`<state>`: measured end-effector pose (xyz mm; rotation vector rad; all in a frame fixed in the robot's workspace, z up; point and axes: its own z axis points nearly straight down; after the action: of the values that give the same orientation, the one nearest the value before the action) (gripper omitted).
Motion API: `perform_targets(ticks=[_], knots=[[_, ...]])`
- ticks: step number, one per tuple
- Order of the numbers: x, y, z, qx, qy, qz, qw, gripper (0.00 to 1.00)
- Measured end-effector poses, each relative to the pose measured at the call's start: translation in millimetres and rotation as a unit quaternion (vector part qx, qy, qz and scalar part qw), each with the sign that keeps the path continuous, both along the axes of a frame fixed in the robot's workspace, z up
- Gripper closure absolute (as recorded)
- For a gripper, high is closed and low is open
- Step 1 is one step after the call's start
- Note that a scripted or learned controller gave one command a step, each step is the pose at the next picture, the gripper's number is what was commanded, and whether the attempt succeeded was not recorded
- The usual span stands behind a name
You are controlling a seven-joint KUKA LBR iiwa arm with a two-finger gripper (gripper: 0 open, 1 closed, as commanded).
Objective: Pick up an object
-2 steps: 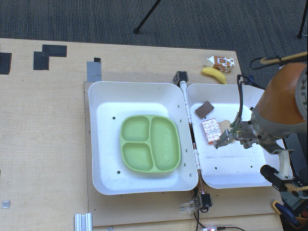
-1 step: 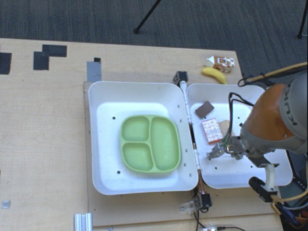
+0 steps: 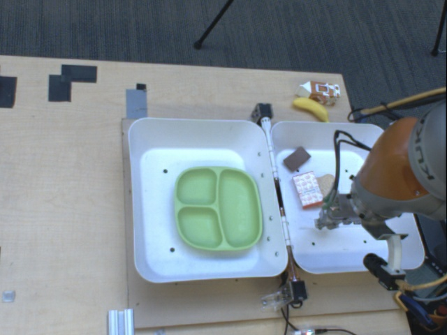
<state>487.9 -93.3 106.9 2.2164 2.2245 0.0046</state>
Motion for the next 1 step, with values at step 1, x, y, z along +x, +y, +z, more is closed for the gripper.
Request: perform_targets(ticks=[1], knots=[[0.0,0.0,0.0,-0.0001,0.0,0.0,1.0,0.0]])
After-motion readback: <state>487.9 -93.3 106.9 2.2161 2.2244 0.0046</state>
